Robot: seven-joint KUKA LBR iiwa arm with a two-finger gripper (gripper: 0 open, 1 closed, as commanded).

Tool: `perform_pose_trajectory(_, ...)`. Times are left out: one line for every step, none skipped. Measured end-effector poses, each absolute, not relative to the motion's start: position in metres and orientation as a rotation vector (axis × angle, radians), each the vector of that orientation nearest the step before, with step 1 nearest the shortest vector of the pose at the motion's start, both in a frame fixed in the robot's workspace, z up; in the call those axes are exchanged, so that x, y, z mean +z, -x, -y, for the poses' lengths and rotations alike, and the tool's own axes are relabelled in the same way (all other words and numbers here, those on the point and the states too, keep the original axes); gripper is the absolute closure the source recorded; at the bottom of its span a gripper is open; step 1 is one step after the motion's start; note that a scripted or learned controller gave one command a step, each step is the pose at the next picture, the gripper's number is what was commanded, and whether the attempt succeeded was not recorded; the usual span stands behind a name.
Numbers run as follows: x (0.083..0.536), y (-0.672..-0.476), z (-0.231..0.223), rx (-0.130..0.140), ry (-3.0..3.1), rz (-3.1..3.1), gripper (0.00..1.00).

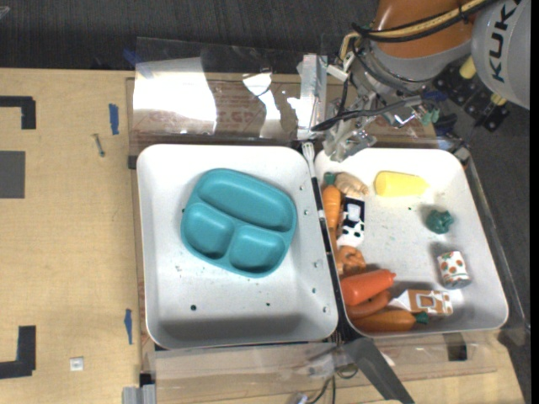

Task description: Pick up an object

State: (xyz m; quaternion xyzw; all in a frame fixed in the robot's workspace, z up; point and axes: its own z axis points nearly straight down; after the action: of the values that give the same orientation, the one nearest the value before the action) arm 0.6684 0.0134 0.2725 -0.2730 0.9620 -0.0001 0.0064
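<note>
Nearest the camera, at the right bin's (484, 225) front edge, two orange carrot-like pieces (370, 286) are stacked, touching a small printed carton (429, 302). Two white bins are seen side by side on the desk (67, 225). One teal three-compartment tray (239, 219) is held in the left bin (160, 251), nothing else. Right bin count: one yellow block (399, 183) at the back, one teal lump (439, 220), one white cylinder with red spots (453, 267), one black-and-white toy (352, 221), one more carrot (332, 204) along the left wall, one tan piece (351, 182) at the back left. Claw (341, 146) is seen above the right bin's back-left corner, amid cables; spread or pressed together cannot be told. Nothing is seen pinched.
</note>
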Motion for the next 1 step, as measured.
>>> perform_pose_trajectory(0.2795,-0.6683,-0.0188,-0.002,1.156,-2.908,1.0)
